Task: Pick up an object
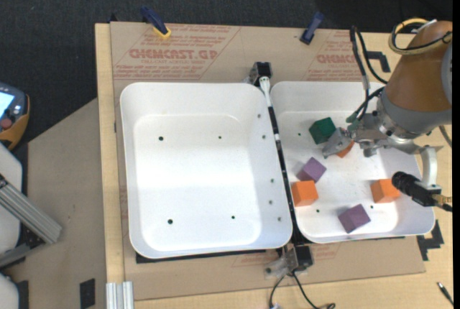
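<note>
My gripper (339, 145) hangs low over the right bin (338, 95), just right of a green block (322, 130). A small orange piece (346, 150) shows right at the gripper's tip, partly hidden by it. Whether it is held or only lies beneath is unclear. Lower in the same bin lie a purple block (312, 169), an orange block (305, 192), a second purple block (353, 217) and a second orange block (384, 190).
The left bin (144, 103) stands beside the right one, with a black divider strip (276, 135) between them. The arm's orange band (420, 77) and wrist cover the right bin's far right side. Cables run along the bench's right edge.
</note>
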Tool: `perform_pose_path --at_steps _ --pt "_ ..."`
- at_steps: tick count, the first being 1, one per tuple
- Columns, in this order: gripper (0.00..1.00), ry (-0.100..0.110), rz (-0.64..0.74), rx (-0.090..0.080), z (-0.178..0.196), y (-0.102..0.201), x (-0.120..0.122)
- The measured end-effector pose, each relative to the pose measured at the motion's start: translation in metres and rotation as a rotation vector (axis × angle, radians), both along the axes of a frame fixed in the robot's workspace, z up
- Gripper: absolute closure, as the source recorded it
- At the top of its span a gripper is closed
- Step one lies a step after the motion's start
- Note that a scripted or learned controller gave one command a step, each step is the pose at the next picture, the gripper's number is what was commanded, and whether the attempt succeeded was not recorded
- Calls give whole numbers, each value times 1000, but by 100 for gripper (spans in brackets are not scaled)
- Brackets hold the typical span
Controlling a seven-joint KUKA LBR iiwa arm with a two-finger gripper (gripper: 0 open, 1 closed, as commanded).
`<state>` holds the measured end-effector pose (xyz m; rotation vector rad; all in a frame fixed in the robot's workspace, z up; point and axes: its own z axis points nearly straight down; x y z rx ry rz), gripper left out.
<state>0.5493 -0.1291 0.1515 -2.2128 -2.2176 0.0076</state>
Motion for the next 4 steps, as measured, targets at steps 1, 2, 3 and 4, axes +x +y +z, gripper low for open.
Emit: perform_pose_path --at_steps 1,2,3,4 --pt "0 -7 -2 -1 -58 22 70" --pt "0 -14 -3 -3 -66 0 92" --pt "100 -16 -2 -4 -54 1 92" --pt "100 -10 3 0 72 68 6"
